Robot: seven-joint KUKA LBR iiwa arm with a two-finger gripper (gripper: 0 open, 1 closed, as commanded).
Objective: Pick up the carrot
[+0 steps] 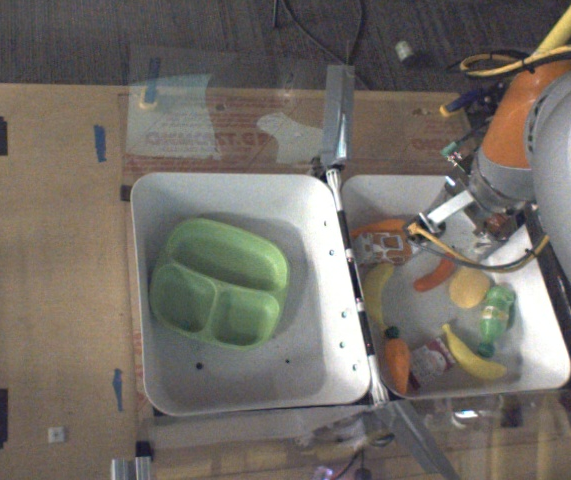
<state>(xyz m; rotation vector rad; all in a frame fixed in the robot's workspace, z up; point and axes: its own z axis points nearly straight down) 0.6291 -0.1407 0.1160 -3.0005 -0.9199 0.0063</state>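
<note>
The carrot (397, 362) sits in the lower left corner of the right bin (555, 368), close against the dividing wall, with its green top pointing up the frame. A red-and-white packet (428, 358) lies just beside it on the right, a banana (473, 357) is beyond that, and a second banana (375, 294) lies just above it along the wall.

The gripper (492, 220) hangs over the upper right of that bin, well apart from the carrot, and the wrist hides whether it is open or closed. Nothing shows in its grasp.

This looks like the approach step, with the pick not yet begun. The next move calls for a diagonal run down and left across the bin, over the orange-red piece (433, 274) and the yellow round fruit (469, 288). A descent must then line up along the carrot's length. The wall and the packet leave little room.
</note>
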